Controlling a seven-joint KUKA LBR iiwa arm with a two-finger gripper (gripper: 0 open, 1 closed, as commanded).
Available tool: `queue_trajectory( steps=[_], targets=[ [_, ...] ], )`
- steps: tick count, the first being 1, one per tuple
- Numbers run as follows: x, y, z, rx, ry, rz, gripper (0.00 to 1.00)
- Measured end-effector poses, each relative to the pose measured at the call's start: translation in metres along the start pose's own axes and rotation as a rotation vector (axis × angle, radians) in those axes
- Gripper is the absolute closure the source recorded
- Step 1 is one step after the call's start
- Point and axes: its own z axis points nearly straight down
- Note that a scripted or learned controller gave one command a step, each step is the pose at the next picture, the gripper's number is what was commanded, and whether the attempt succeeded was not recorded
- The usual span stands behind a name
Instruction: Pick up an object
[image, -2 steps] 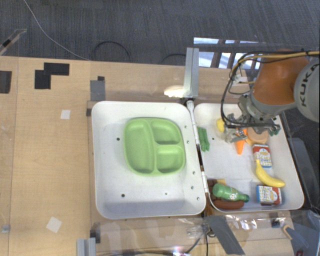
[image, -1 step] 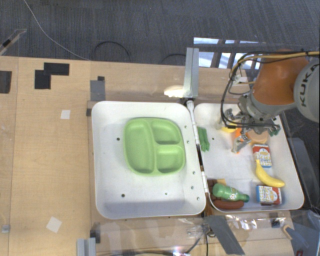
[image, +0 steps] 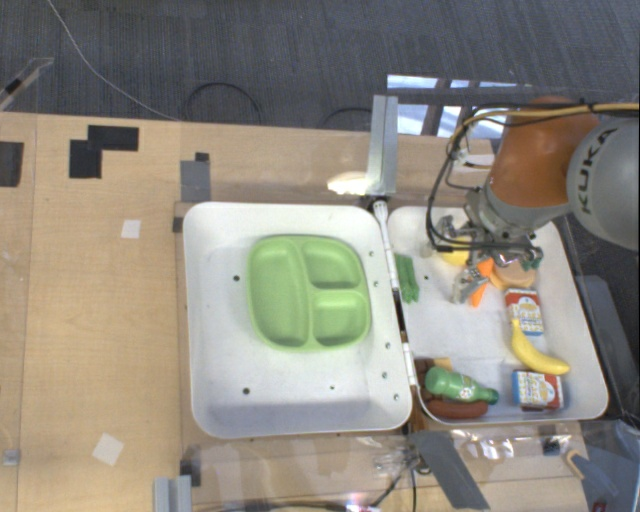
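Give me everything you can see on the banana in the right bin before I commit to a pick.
The banana is yellow, curved and whole, looking like a smooth plastic toy. It lies flat on the floor of the right bin, near the right wall, running from upper left to lower right. Its upper end meets the small carton above it; its lower end sits just over the boxed item. The gripper is farther up the bin, apart from it.

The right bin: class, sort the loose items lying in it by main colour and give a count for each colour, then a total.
Green: 2, a bottle and a long pod
Yellow: 1, a banana
Orange: 1, a carrot-like piece
Printed cartons: 2, one and another
Brown: 1, a flat piece under the bottle
Total: 7
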Motion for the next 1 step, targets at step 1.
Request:
queue_trajectory(
  steps=[1],
  targets=[
    [-0.0049,-0.0004,-0.0133,0.004,-0.014,-0.001,1.0]
  ],
)
